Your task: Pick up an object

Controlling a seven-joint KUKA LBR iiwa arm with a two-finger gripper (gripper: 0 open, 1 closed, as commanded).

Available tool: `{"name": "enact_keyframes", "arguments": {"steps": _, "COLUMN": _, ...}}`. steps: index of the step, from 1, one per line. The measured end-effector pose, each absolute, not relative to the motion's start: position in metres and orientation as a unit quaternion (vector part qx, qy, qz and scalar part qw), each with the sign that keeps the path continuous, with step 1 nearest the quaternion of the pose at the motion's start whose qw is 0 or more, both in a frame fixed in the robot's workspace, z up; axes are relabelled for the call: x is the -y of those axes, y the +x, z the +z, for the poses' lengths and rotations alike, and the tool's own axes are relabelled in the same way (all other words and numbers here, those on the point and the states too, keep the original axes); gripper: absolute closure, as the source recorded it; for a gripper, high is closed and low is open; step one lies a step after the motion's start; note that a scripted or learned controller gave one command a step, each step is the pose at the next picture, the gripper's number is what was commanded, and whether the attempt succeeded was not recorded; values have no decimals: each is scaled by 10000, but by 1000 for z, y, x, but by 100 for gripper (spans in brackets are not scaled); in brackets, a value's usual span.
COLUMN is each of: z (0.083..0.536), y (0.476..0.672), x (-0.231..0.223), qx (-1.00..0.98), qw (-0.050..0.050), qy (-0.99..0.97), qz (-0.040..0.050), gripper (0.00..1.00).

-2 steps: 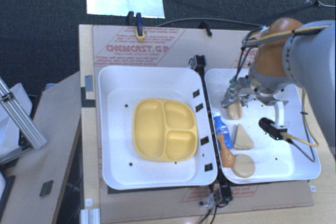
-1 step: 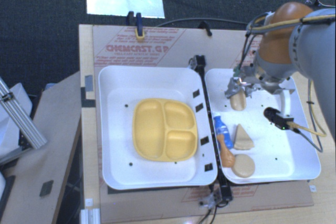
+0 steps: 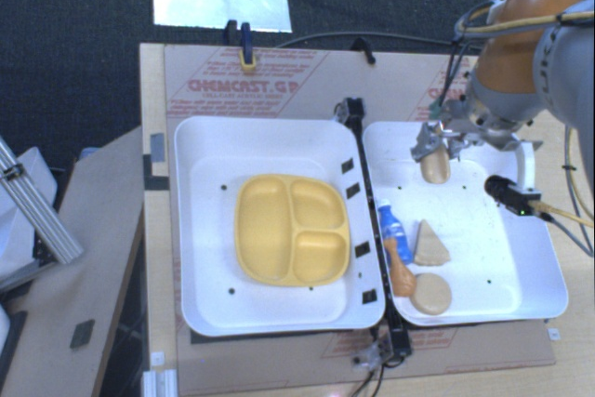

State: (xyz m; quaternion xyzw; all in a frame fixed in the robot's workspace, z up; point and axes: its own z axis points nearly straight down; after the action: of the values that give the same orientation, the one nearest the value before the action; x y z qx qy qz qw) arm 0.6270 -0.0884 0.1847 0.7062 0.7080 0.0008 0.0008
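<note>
The gripper [image 3: 434,147] hangs over the far part of the right bin [image 3: 535,242], its fingers closed on a tan, rounded piece [image 3: 435,166] that hangs just below them. Along that bin's left wall lie a blue tube [image 3: 389,224] and an orange stick [image 3: 401,272]; a tan wedge [image 3: 429,245] and a tan disc [image 3: 431,294] sit beside them — near the front-left corner. A yellow divided plate [image 3: 292,229] rests mid-floor in the left bin [image 3: 209,153]
</note>
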Motion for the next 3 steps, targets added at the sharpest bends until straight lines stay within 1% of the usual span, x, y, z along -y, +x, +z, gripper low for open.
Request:
{"name": "enact_keyframes", "arguments": {"steps": 1, "z": 245, "y": 623, "x": 82, "qx": -7090, "qw": 14, "qy": 7052, "qz": 13, "gripper": 100}}
{"name": "enact_keyframes", "arguments": {"steps": 2, "z": 251, "y": 613, "x": 32, "qx": -7095, "qw": -1, "qy": 7047, "qz": 6, "gripper": 100}}
{"name": "enact_keyframes", "arguments": {"steps": 3, "z": 251, "y": 607, "x": -12, "qx": -7087, "qw": 3, "qy": 7055, "qz": 2, "gripper": 100}}
